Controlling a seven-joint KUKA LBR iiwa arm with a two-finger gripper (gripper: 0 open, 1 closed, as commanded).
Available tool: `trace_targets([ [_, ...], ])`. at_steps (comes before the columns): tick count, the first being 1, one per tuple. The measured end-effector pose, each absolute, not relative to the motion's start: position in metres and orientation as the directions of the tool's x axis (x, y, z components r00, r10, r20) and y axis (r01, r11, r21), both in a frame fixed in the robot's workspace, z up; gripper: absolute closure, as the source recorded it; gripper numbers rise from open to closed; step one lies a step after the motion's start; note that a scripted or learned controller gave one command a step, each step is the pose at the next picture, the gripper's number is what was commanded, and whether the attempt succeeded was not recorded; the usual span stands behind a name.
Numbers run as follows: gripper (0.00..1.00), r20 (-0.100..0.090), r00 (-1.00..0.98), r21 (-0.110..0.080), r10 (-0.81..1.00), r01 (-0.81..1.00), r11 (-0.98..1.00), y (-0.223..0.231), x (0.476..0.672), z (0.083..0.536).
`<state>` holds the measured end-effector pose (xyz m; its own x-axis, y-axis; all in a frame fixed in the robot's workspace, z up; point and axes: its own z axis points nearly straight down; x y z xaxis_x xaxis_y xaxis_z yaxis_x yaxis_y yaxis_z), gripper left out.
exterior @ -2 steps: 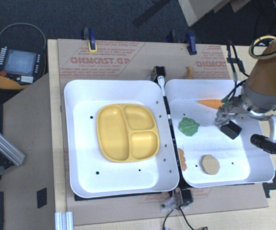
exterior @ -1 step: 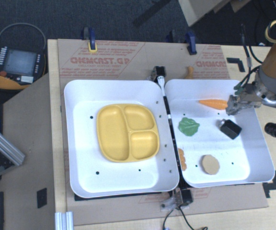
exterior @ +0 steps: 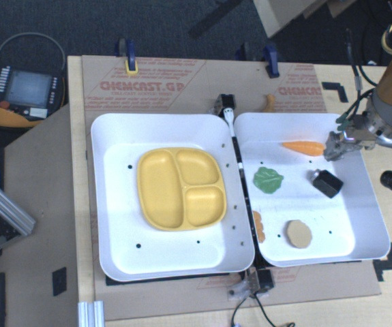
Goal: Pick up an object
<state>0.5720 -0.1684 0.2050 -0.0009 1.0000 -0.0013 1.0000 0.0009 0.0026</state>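
Two shallow white bins were seen side by side on the bench. The left bin carried a yellow divided plate, by far the largest thing present. The right bin carried the smaller pieces: an orange carrot near its far wall, a green leafy piece toward its left side, a round tan piece near its front, a black block right of centre, and a small orange-brown piece against the left wall.

The arm was seen reaching in from the right, with the claw set over the far right part of the right bin. The carrot was judged the likeliest thing to be picked: it lay just to the left of the claw, its right end touching or nearly touching the claw's tip, and its long axis ran left to right, roughly in line with the arm's reach. The black block lay just in front of the claw, slightly apart from it.

Whether the claw was apart or together could not be told, since its tip was small and blurred. Nothing was seen held in it. The carrot's right end was hard to separate from the claw, and the arm was cut off at the view's right side.
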Motion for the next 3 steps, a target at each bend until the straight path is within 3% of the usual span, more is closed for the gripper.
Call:
trace_targets([
  [3,1.00,0.000,-0.003,0.002,1.000,1.000,0.003,-0.014,0.606,0.223],
])
